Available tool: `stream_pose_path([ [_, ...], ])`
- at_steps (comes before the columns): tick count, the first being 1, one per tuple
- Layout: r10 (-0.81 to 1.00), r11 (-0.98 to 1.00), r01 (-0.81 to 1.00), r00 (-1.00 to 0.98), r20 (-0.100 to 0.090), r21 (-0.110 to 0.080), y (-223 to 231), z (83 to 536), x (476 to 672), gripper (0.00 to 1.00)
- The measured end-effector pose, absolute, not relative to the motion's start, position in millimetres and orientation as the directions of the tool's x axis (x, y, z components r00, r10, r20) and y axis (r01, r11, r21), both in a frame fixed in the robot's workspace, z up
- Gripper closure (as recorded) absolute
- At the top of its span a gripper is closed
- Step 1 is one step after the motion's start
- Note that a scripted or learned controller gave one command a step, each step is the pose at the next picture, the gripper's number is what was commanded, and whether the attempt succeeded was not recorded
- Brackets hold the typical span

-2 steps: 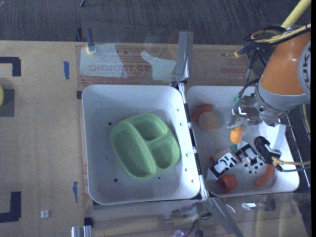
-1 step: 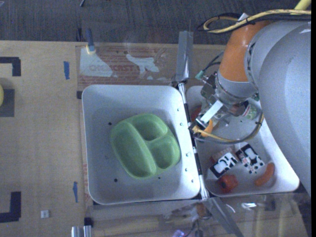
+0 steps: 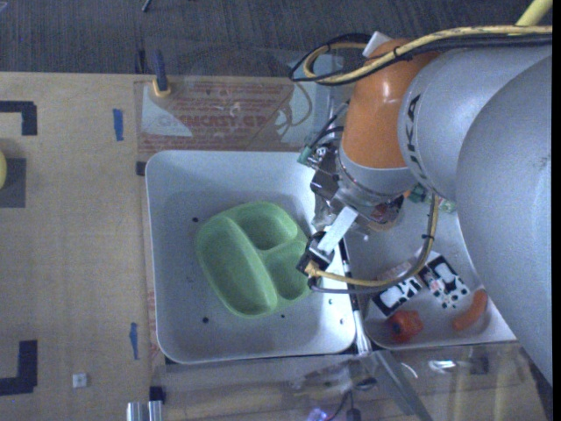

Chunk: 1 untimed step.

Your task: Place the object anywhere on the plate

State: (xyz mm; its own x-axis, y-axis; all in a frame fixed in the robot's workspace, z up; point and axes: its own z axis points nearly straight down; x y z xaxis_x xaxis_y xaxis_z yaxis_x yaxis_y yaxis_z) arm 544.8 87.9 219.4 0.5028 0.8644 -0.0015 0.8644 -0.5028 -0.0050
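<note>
A green plate [image 3: 250,257] with three compartments lies in the left white bin [image 3: 175,235]. Nothing rests on it that I can see. The gripper [image 3: 323,198] hangs under the orange-banded wrist, just past the plate's upper right rim, close to the wall between the two bins. In the right bin [image 3: 438,336] lie a red round piece [image 3: 405,324], an orange carrot-like piece [image 3: 470,310] and a black-and-white block [image 3: 422,286]. The arm covers much of the right bin.
The big grey arm [image 3: 491,147] fills the right side of the view. A yellow cable [image 3: 386,279] loops over the right bin. Left of the bins is a cardboard bench top [image 3: 70,235] with black corner marks.
</note>
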Motion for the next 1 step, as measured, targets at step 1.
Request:
stream_pose_path([
  [1,0.711,-0.703,0.711,0.703,-0.004,-0.005,49.4,245.1,500.8,1.0],
])
